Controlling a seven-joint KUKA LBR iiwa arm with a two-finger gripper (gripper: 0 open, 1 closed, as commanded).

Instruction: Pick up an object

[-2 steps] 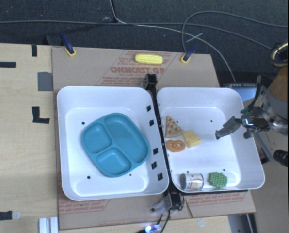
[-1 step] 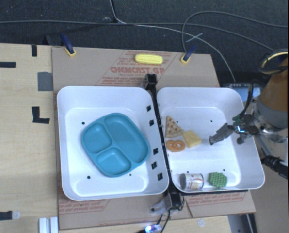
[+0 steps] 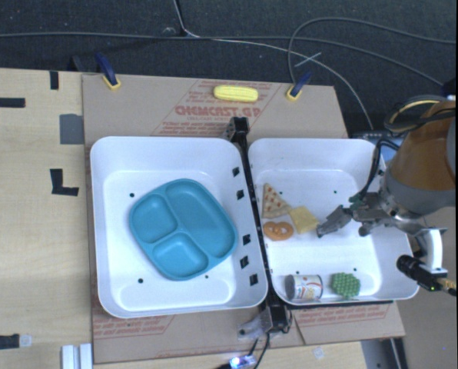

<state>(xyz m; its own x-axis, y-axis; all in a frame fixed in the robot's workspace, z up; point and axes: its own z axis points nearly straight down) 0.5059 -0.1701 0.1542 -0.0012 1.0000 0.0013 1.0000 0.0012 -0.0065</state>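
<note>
- We see the gripper (image 3: pixel 330 226) low in the right bin (image 3: pixel 367 154); we cannot tell its state.
- Just beside it lies a yellow wedge (image 3: pixel 303 220), then a pretzel (image 3: pixel 278 230) and pizza slice (image 3: pixel 272 199).
- 1 blue tray (image 3: pixel 182 228) occupies the left bin (image 3: pixel 106 206).

Hand (image 3: pixel 330 225) near cheese (image 3: pixel 303 220) — right bin (image 3: pixel 383 157).
</note>
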